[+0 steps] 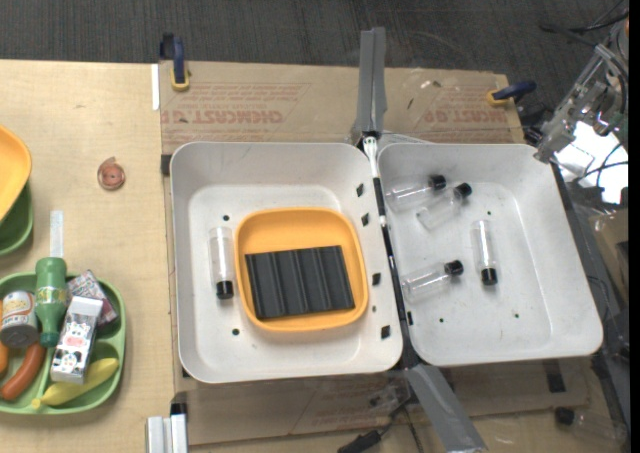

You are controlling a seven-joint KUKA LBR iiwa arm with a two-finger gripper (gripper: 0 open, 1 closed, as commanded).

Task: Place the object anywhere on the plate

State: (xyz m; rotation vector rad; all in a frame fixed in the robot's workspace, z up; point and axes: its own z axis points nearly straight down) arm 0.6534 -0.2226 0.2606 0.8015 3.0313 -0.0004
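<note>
Toy food sits in a green tray (pixel 100 381) at the near left of the surface (pixel 80 121), well apart from the work. Right of it stand the two bins. The left bin (pixel 190 341) holds the orange plate (pixel 300 223), and a ridged black slab (pixel 299 281) lies flat on the plate's near half, wholly inside the rim. If that slab is the object meant, I judge the task as good as done. A lone vial (pixel 218 259), clear with a black cap at its near end, lies on the bin floor just beside the plate's left edge, not touching it.

The right bin (pixel 560 331) holds four more capped vials (pixel 486 246), scattered, two nearer and two farther. If one of these is the object, I expect it to be light, stiff, smooth and apt to roll or slip, and possibly breakable. The best hold would be across the middle of the barrel, squarely to its length, with a gentle squeeze. The slab looks light and rigid, and its ridges should give grip across the short side.

Beyond the bins lies cardboard (pixel 250 106), held by clamps (pixel 176 66) at its far edge. At the far right, beyond the right bin's far corner and clear of every vial, hangs the end effector (pixel 578 116). It touches nothing in the bins. Glare and cables hide its tip, so I cannot tell whether it stands apart or together, nor whether it carries anything.
</note>
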